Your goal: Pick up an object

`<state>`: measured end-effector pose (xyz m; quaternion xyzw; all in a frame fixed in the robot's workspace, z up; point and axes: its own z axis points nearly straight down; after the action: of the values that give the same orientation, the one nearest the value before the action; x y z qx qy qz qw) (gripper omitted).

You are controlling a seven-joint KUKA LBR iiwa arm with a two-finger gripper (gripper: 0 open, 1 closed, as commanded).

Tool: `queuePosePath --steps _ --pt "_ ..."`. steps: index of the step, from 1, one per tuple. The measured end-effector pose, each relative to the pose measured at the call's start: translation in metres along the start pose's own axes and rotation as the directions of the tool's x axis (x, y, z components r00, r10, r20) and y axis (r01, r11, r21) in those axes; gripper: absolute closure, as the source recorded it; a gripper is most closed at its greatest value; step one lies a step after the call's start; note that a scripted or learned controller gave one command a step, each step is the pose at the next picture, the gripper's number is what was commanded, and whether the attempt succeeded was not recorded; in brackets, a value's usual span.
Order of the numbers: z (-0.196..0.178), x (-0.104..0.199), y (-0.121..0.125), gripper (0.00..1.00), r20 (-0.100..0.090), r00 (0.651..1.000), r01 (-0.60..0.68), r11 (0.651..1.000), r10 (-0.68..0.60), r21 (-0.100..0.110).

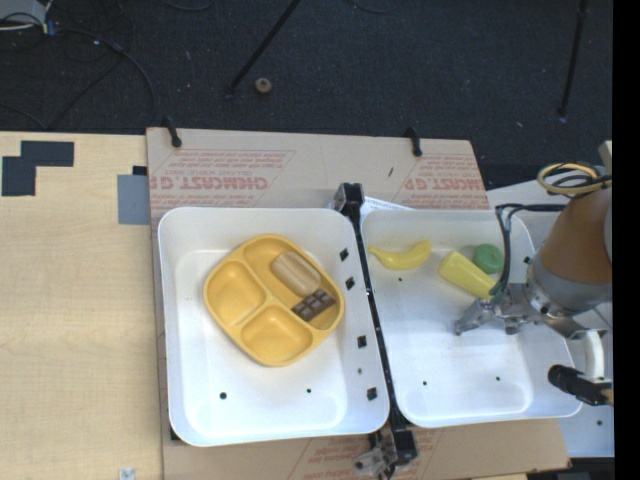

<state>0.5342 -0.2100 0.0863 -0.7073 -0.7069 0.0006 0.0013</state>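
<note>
Gripper [480, 316] low in right bin [470, 398], fingers look spread, holding nothing; yellow block [465, 272] just beside.

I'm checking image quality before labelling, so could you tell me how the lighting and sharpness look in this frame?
Camera view: even, soft light, with only faint shadows under the yellow divided tray in the left bin; the white bins look bright, without hard glare; the gripper and the yellow block are slightly soft; the floor above is dark.
</note>
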Motion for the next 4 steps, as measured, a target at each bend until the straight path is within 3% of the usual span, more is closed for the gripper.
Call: queuePosePath --steps 1,4 --pt "-0.012 -0.001 0.000 1.00 0.000 1.000 -0.001 1.000 0.001 -0.001" --pt "-0.169 -0.002 0.013 1.00 0.002 1.000 0.003 1.000 -0.003 -0.005"
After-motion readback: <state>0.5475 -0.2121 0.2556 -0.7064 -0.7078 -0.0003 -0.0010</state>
